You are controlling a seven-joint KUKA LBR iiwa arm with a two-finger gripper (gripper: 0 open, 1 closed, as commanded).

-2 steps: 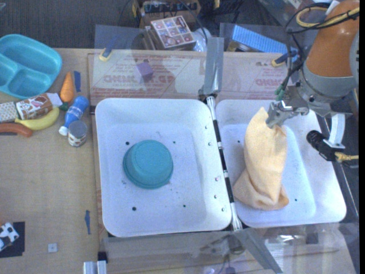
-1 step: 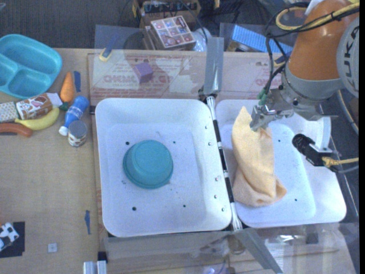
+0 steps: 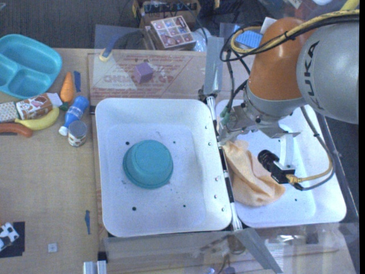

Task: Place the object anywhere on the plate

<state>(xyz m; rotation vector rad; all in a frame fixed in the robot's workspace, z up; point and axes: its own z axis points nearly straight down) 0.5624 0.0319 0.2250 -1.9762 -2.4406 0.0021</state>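
A teal round plate, looking like an upturned dish, sits in the middle of the left white bin. A crumpled yellow-orange cloth lies in the right bin, against its left wall. My gripper hangs low over the right bin's left edge, right above the cloth's upper end. The orange-banded wrist hides most of it, and I cannot tell whether it touches the cloth.
A black fitting with a yellow cable hangs from the arm beside the cloth. Left of the bins lie a blue divided tray, a carrot, a banana, a small bottle and a can. A purple cube rests on cardboard behind.
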